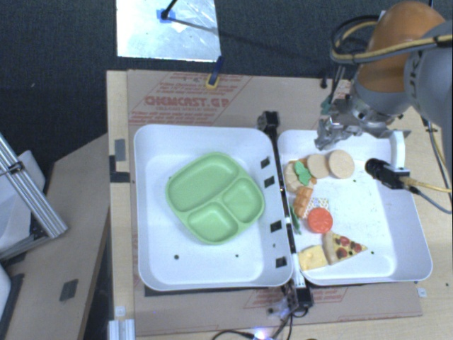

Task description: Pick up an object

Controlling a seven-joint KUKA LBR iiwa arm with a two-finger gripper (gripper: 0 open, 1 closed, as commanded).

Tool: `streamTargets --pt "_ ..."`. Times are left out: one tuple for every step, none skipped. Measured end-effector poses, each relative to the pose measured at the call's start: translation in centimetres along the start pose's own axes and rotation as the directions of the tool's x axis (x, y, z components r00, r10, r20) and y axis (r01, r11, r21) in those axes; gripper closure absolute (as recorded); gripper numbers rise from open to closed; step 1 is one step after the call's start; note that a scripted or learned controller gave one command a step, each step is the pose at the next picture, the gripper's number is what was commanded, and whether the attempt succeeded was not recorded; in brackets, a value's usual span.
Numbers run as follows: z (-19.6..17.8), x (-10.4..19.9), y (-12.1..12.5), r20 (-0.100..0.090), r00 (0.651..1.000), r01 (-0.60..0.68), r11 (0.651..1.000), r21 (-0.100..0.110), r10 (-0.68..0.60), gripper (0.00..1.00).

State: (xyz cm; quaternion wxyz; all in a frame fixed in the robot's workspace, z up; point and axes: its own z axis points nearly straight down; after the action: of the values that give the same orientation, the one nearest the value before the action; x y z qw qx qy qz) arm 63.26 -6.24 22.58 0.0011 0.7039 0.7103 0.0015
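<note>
Two white bins sit side by side, parted by a black divider [282, 197]. Bare floor is widest along the right bin's [407, 218] right side. Its toy food [318, 204] crowds the left half. The left bin [152, 211] holds a green divided plate [214, 197]. The gripper [327, 139] hovers at the right bin's back edge, beside a tan round piece [340, 163]; its opening cannot be made out.

Two white bins [205, 278] sitting side by side. One green divided plate [214, 198] lying in left bin. Right bin holding one pizza slice [342, 247], one tomato [320, 220], two round biscuits [340, 164], one carrot [303, 201].
</note>
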Motion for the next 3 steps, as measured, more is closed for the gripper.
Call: streamTargets --pt "0.3 2.1 1.2 0.0 1.0 -0.001 1.0 0.0 0.001 1.0" --pt "0.6 2.4 2.4 0.001 1.0 -0.002 1.0 0.0 0.002 1.0" --pt "-0.1 3.9 1.6 0.0 1.0 -0.002 1.0 0.002 0.002 1.0"
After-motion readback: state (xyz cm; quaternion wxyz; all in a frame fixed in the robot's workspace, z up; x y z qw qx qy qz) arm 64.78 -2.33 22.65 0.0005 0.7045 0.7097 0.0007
